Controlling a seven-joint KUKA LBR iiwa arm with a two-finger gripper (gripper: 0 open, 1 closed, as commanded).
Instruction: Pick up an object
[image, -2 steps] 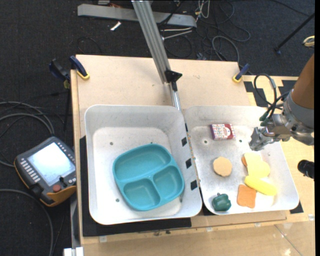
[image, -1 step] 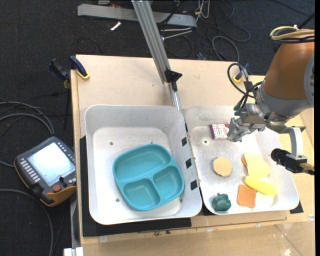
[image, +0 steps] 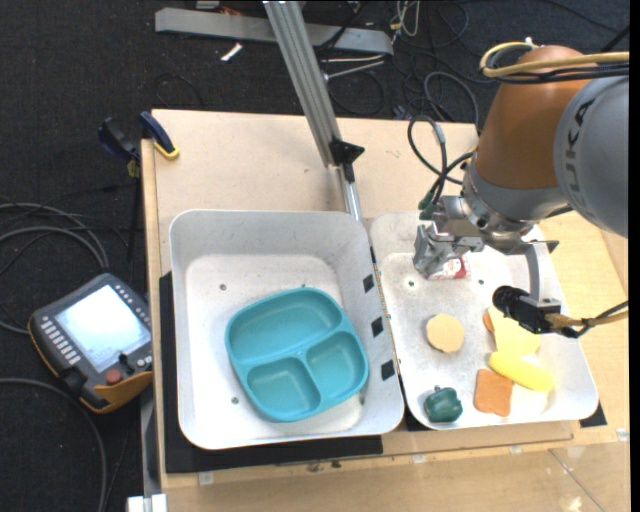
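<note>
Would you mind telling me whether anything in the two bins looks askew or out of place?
The teal three-compartment plastic tray sits rotated at a slant in the left white bin, its edges out of line with the bin walls. Nothing looks spilled or damaged.

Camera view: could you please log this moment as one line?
gripper: low in right bin, over red-white item | grasp: unclear | teal tray: left bin

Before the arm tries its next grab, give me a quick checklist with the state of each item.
1. Claw over the right bin: ok, at its far end.
2. Red-and-white item right at the claw: ok.
3. That item between the fingers: cannot tell.
4. Other targets free of the claw, such as the round cookie and green pepper: ok.
5. Teal tray lying in the left bin: ok.
</note>
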